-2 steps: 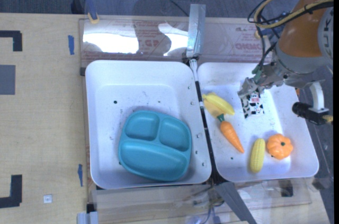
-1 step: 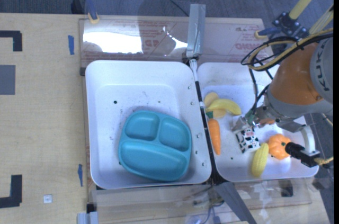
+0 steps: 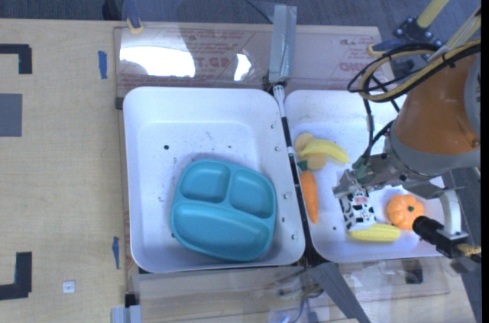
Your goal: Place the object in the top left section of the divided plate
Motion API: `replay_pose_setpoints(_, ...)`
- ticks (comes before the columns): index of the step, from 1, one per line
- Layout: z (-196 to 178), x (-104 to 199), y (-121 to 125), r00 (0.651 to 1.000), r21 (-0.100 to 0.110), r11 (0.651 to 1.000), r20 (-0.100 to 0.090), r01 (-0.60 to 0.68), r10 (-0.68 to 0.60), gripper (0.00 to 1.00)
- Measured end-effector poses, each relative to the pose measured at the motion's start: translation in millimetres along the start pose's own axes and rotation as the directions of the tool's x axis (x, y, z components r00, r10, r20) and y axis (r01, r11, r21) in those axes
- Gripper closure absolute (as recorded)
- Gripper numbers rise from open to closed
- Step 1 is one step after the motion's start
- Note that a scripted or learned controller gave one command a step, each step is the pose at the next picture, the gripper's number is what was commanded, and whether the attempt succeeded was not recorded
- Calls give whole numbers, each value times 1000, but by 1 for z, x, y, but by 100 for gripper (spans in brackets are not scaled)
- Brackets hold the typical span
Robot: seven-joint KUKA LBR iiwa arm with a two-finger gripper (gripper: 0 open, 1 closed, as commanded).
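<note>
One blue divided plate with three sections lies in the left bin. The right bin holds five toys: a banana, a carrot, a black-and-white cow figure, a corn cob and an orange pumpkin. The gripper hangs just above the cow; I cannot tell how it is set.

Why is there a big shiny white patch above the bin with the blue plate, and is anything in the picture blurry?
In the camera view, the shiny patch is light bouncing off the clear plastic sheet behind the left bin; the blue divided plate looks sharp with a soft shadow under it, while the gripper over the right bin is a bit fuzzy.
</note>
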State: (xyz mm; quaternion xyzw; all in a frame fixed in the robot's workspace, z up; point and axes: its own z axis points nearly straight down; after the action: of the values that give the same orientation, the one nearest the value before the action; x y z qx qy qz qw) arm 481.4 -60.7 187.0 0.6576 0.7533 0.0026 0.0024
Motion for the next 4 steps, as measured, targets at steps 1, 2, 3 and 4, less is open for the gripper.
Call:
replay_pose_setpoints(1,-6,97,17,987,7,987,-1,-159,159,100)
replay_pose_setpoints(2,4,84,72,993,9,993,1,-115,115,100)
replay_pose_setpoints(3,-51,143,97,992,3,992,-2,-125,125,100)
replay_pose_setpoints(4,-37,161,48,1000,13,1000,-1,5,-5,100)
